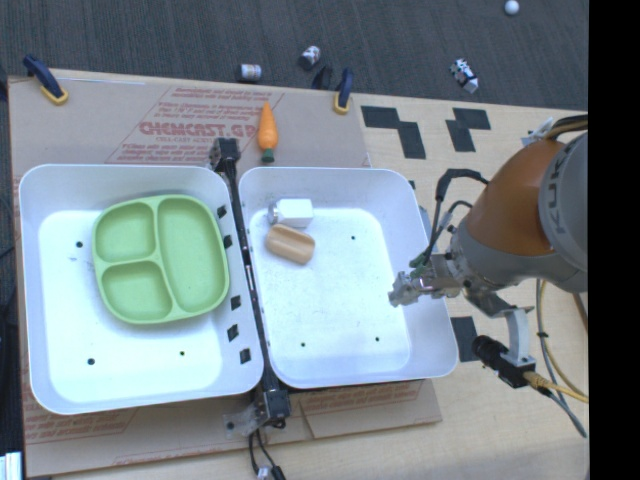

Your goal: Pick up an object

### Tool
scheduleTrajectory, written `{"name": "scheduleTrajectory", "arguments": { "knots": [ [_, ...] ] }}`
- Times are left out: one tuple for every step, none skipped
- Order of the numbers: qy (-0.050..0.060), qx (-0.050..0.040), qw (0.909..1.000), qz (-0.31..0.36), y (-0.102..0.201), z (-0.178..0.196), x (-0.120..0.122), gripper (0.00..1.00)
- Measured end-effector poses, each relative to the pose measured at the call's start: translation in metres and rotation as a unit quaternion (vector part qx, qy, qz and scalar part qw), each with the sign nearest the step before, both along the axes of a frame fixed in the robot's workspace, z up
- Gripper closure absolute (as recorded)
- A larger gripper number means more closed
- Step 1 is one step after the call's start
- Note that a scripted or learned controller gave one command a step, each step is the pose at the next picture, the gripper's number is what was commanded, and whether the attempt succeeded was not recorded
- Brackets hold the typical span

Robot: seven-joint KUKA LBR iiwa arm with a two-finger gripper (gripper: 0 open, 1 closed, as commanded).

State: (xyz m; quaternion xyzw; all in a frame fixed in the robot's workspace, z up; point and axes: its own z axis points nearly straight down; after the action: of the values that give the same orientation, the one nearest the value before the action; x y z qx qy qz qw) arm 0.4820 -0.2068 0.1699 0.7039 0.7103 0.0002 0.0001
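In the right bin (330, 363) lie a tan bread-like piece (290, 245) and a small white block (293, 209), both near the bin's far left corner. My gripper (408, 289) hangs over the bin's right edge, well to the right of both pieces, with nothing visible between its fingers. The grey arm with its orange band (515, 208) reaches in from the right.
A green three-compartment plate (160, 258) sits in the left bin (130, 378). An orange carrot-shaped toy (266, 128) lies on the cardboard behind the bins. Blue clamps (45, 78) grip the bench's far edge. Small loose items lie on the dark floor beyond.
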Motion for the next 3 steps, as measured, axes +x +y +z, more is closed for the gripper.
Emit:
{"name": "scheduleTrajectory", "arguments": {
  "knots": [
    [0.0,-0.0006,1.0,-0.002,-0.005,0.095,0.007,1.0],
    [0.001,0.0001,1.0,-0.001,-0.004,0.045,-0.005,1.0],
    [-0.001,-0.0003,1.0,-0.001,-0.004,0.051,-0.005,1.0]
  ]
}}
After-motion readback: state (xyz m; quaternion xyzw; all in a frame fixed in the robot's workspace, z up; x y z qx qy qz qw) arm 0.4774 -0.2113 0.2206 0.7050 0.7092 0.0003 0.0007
